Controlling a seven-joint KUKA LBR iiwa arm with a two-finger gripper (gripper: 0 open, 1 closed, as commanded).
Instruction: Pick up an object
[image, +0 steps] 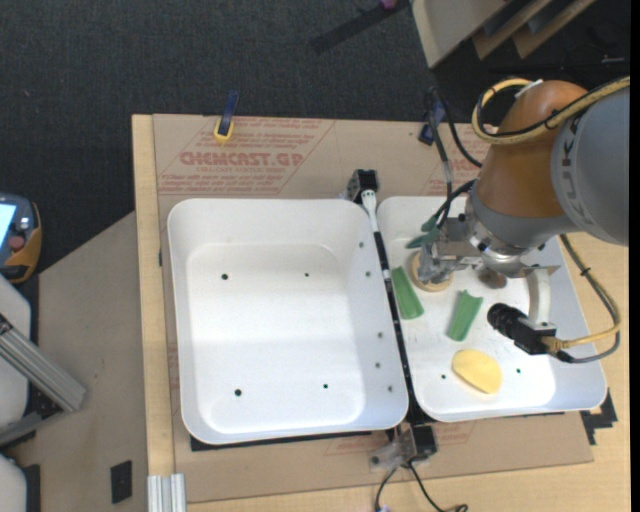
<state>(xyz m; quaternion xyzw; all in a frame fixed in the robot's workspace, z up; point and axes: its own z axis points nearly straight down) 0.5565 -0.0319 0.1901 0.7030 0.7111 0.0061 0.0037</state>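
Hovering gripper (436, 266) over right bin (575, 385) — beside green block (406, 293)

The grey arm (590, 170) reaches in from the right, its orange band (525, 135) sitting above the wrist over the right bin (575, 385). The gripper (436, 268) points down into that bin's near-left part, close to the wall it shares with the other bin; its fingers' spacing is hidden by the wrist.
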